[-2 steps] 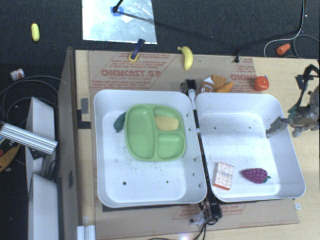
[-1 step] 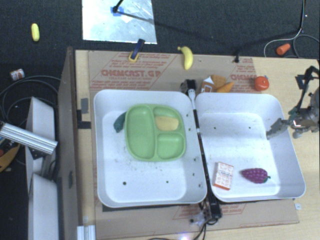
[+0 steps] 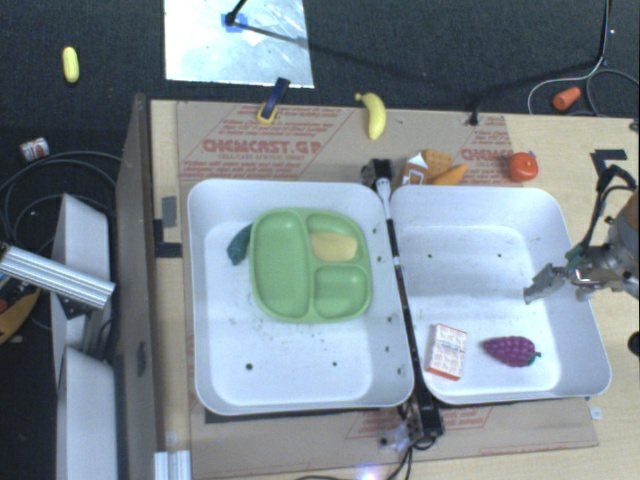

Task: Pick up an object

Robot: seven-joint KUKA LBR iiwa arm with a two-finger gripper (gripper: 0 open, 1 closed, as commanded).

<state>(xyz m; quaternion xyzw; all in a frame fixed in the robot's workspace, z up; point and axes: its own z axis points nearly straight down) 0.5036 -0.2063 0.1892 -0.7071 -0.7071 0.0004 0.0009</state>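
Observation:
The right bin (image 3: 480, 230) holds a small red and white box (image 3: 447, 351) near its front left and a purple bunch of grapes (image 3: 511, 350) just right of the box. My gripper (image 3: 545, 284) reaches in over the right bin's right side, above and behind the grapes and apart from them, with nothing visibly in it. In the left bin (image 3: 230, 368) lies a green divided plate (image 3: 300, 268) with a yellow item (image 3: 334, 244) in its back right compartment. A dark green piece (image 3: 239, 244) rests against the plate's left rim.
Behind the bins, on the cardboard, lie a yellow banana (image 3: 373, 115), an orange carrot-like toy (image 3: 440, 171) and a red-orange ball (image 3: 522, 166). A black strip (image 3: 397, 268) runs between the bins. Cables hang near the arm at the right edge.

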